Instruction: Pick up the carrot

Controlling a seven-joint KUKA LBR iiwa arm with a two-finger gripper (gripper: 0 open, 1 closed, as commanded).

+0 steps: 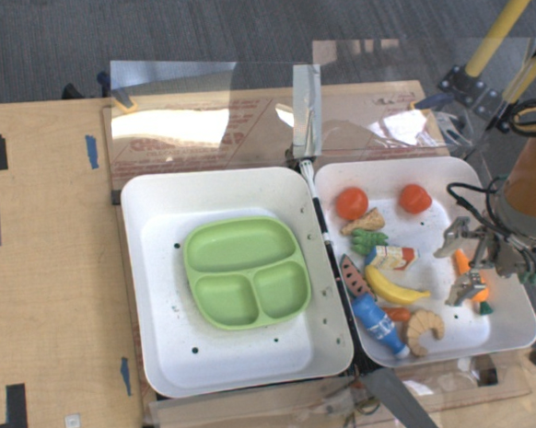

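right bin (pixel 513 332): holds the toy food; the gripper (pixel 465 257) is low over its right side.
left bin (pixel 152 264): bears a green plate (pixel 245 270), well apart from the work.
gripper: fingers spread wide, one up at left, one lower; nothing seen clamped between them.
carrot (pixel 470 280): small orange piece by the bin's right wall, lying between the spread fingers, partly hidden by them.
step: judged, close squarely on the carrot's middle, then lift straight.
banana (pixel 394 286): near, to the left; unlikely to snag.
tomatoes (pixel 415 198): farther back, apart.
risk: the wall crowds the fingers; the carrot may slip.
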